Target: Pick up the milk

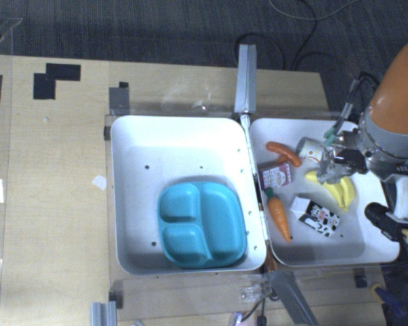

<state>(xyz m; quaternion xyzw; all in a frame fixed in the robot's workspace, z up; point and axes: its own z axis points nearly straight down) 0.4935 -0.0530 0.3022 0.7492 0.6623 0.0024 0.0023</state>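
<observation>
On my screen, starting at the left, I see the tan table (54, 182) with a few black marks near its far edge. Next comes the left bin (143, 148), and in it lies a blue divided plate (202, 224), toward the near right corner. A metal post (246, 80) stands at the far end of the seam between the bins.

In the right bin (353, 246), close to the dividing wall, I see a small dark red packet (276, 176), with a sausage (283, 153) just beyond it and a carrot (279, 218) on the near side, pointing toward me. Right of the carrot lies the milk (315, 215), a small white carton with black patches, flat on the bin floor toward the near side, apart from the claw. Beyond it sits a yellow banana (341, 190).

The claw (333, 165) hangs over the banana's far end, next to a silvery can (311, 148). I cannot tell whether its fingers are apart or together. The arm (394, 114) comes in from the right edge.
</observation>
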